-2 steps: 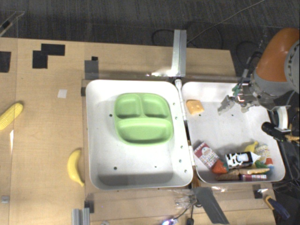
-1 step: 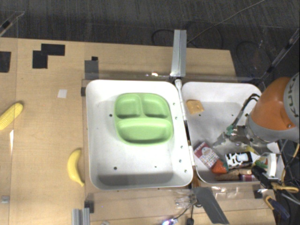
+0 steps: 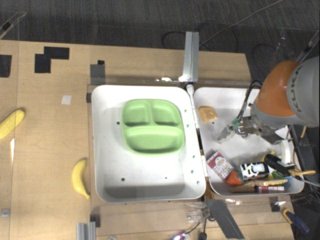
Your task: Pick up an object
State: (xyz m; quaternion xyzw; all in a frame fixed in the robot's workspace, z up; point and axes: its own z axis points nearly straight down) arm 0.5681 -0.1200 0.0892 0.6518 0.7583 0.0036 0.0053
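The end effector (image 3: 235, 129) hung low over the right bin (image 3: 227, 98) at centre right of the frame, apparently descending to pick; whether it was open or closed could not be told. Candidate objects, a red-and-white carton (image 3: 219, 165) and black-and-white box (image 3: 255, 170), crowded the bin's lower edge, with a tan block (image 3: 208, 114) near its upper left.

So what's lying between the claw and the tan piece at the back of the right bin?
Nothing: in the camera view, bare white bin floor separates the claw from the tan piece.
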